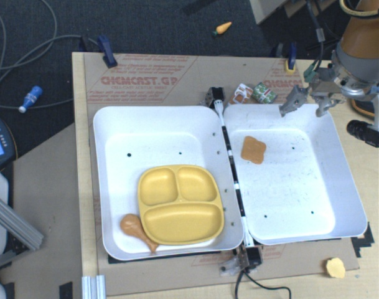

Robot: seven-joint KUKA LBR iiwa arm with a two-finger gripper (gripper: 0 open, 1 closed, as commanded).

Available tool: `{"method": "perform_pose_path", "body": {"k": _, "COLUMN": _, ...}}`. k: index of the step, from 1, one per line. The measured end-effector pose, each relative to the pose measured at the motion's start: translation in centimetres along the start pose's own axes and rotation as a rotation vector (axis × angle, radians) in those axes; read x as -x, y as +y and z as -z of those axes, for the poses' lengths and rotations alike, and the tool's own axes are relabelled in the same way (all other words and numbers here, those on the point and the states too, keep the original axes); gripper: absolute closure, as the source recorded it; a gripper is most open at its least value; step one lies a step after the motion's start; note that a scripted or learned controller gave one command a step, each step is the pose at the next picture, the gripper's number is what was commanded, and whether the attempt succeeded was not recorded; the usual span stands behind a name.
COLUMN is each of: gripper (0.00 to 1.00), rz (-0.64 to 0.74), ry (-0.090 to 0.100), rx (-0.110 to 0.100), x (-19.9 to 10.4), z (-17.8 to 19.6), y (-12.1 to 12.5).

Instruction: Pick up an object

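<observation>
Arm enters top right, gripper (310, 100) hovering over the right bin's (313, 223) back edge, fingers spread, nothing between them. Left bin (114, 136) holds a glossy yellow three-compartment tray (180, 204), tan drumstick (137, 229) touching it. Flat brown toast-shaped piece (253, 149) lies in right bin.

The two bins (114, 136) are white, the right one speckled with dark flecks. A yellow divided plate (180, 203) lies beside a tan drumstick (137, 229). The toast piece (253, 149) is orange-brown. Red lettering marks the tan table (145, 73).
</observation>
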State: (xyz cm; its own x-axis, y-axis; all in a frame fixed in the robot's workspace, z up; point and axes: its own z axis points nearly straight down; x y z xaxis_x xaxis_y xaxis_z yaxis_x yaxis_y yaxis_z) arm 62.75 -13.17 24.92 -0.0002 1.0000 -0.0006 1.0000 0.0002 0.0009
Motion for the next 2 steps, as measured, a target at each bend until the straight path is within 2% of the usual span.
{"method": "perform_pose_path", "body": {"k": 1, "gripper": 0.00, "rz": -0.001, "ry": 0.003, "rx": -0.009, "x": -0.6, "z": -7.3, "y": -1.7}}
{"method": "perform_pose_path", "body": {"k": 2, "gripper": 0.00, "rz": 0.001, "ry": 0.003, "rx": -0.009, "x": -2.2, "z": -16.4, "y": -1.0}}
